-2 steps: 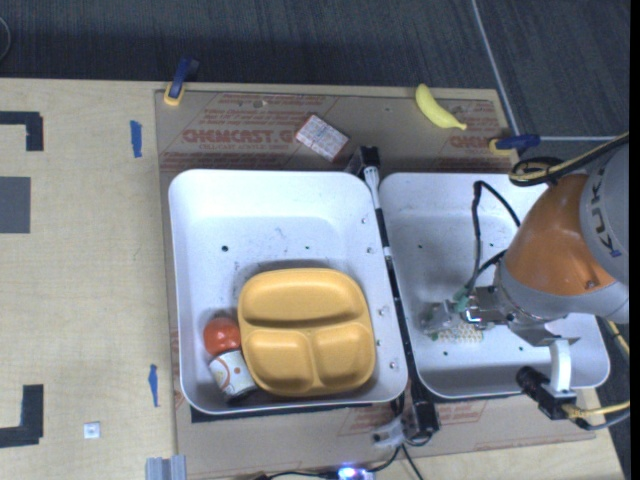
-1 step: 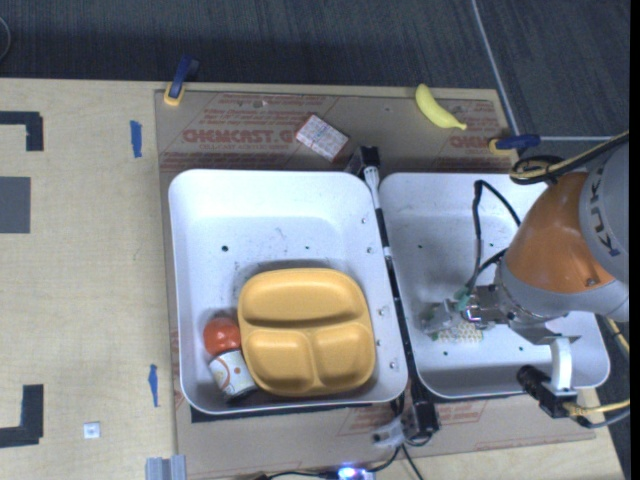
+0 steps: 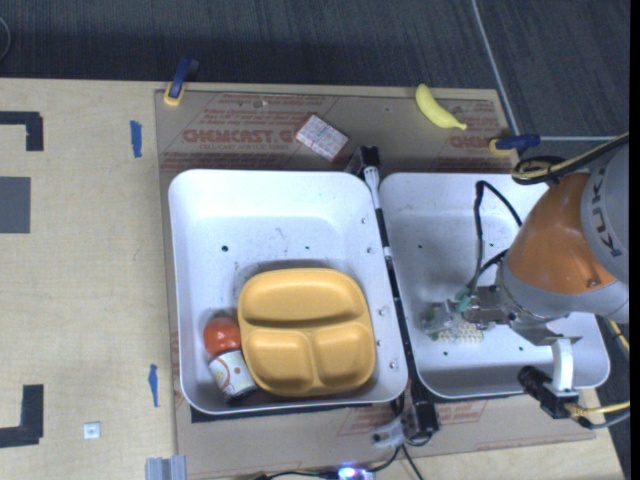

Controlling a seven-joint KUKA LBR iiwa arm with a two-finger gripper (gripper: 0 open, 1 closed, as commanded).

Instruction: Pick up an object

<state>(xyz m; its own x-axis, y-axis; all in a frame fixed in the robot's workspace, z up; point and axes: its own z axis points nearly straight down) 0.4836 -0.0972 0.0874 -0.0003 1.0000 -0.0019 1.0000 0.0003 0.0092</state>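
Single fixed overhead camera, slanted down, both bins (image 3: pixel 190 268) framed

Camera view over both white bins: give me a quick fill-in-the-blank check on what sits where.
1. The yellow three-compartment plastic tray lies in the ____ bin.
2. The grey arm's gripper is down in the ____ bin.
3. The yellow banana-shaped toy lies outside the bins, on the ____.
4. The orange-and-white ball toy sits beside the tray's ____ edge.

Missing: left; right; cardboard; left
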